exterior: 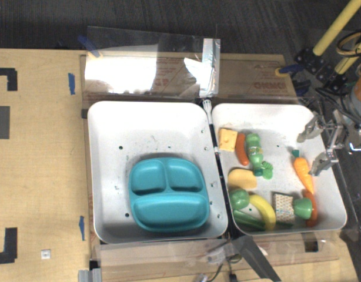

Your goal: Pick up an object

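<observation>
Two shallow white bins sat side by side on the bench. The left bin (104, 157) had just one thing in it, a teal divided plate (167, 194) with three sections, lying flat toward the front of the bin. The right bin (274, 113) was where all the toy food was. Near its left wall there was a yellow cheese wedge (227, 139), and just beside that an orange-red hot dog (241, 148) lying next to a bunch of green grapes (256, 154) that ran down toward the middle. Below those sat a yellow-orange mango-looking piece (241, 178), then a green apple (239, 199) touching a banana (263, 209), with a dark green cucumber-ish thing (246, 219) tucked along the front wall. A small patterned block (284, 206) sat next to the banana, and a red and green pepper (305, 208) was right of that in the front corner. The carrot (303, 173) lay on a slant near the right wall, green top pointing up and away. The gripper (319, 148) hung over the right side of that bin, close to the carrot's top end, with its two metal fingers (307, 129) spread wide apart and nothing between them. The arm came in from the right edge, mostly cables and dark hardware showing there.
</observation>
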Available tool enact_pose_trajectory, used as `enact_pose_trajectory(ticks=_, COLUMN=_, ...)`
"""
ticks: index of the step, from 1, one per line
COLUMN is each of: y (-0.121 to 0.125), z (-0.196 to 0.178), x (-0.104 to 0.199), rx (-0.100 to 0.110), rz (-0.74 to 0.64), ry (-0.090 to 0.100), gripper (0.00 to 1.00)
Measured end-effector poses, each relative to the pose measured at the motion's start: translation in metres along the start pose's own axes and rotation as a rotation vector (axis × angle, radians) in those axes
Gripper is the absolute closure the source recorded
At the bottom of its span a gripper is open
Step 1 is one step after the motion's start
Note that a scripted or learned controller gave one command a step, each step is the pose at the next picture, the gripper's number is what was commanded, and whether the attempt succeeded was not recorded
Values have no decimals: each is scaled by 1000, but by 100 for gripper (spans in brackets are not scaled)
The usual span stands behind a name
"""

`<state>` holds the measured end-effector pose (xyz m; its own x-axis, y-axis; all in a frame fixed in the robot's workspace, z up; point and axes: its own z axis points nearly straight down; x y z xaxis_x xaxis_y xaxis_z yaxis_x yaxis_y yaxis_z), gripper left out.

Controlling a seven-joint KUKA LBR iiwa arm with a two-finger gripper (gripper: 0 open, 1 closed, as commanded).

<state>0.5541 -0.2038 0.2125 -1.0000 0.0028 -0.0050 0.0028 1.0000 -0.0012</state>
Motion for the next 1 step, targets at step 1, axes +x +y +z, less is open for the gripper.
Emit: enact_pose_trajectory(ticks=1, y=-14, z=109, x=40, rx=3, rz=-66, ry=-9, gripper=0)
